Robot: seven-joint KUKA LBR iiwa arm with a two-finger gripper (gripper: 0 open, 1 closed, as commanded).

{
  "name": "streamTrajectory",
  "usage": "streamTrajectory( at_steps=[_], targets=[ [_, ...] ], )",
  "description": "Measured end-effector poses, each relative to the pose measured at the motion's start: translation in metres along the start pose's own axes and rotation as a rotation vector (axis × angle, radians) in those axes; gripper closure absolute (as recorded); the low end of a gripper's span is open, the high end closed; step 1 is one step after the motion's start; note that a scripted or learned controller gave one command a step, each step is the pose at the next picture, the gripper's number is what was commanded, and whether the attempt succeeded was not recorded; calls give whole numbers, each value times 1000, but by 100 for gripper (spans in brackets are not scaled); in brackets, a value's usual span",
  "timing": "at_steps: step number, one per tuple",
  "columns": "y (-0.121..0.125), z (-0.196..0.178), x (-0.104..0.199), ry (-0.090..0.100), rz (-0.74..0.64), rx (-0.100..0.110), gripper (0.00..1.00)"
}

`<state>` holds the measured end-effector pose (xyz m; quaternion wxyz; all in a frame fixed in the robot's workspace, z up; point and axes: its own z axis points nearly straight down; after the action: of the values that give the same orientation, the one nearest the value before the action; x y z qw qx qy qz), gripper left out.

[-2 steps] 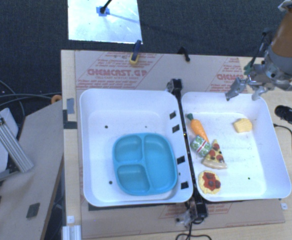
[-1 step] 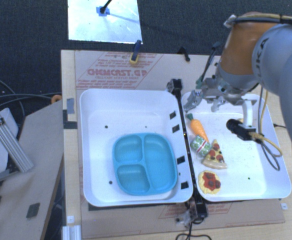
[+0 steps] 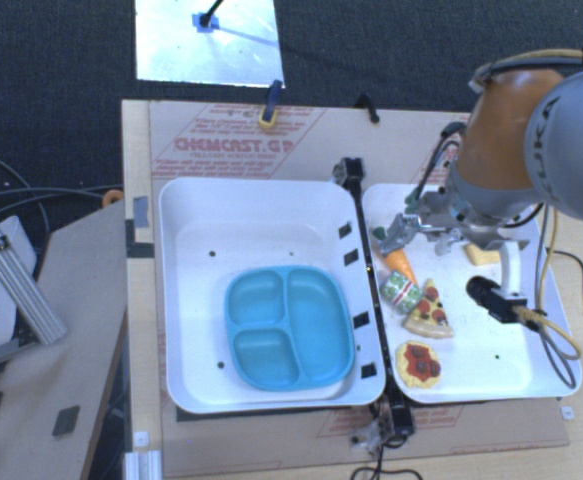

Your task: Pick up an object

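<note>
Hovering the gripper [image 3: 399,234] above the carrot [image 3: 401,264] in the right bin [image 3: 531,368], whether spread or closed we cannot tell, we should descend centred, clear of the can [image 3: 398,291].

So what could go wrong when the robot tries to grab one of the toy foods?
The toy carrot, the green can and the pizza slice lie bunched together, so the gripper might nudge or pinch a neighbour instead. The carrot also sits close to the right bin's dividing wall, which could block a finger. And the round pizza lies flat, so fingers may slide off it.
</note>
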<state>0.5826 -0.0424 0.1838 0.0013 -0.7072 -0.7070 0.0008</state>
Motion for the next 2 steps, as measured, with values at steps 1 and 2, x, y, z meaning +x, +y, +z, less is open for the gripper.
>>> streamTrajectory(
  at_steps=[1, 2],
  targets=[
    [-34, 0, 38, 1, -7, -1, 0],
    [-34, 0, 117, 3, -12, -4, 0]
  ],
)
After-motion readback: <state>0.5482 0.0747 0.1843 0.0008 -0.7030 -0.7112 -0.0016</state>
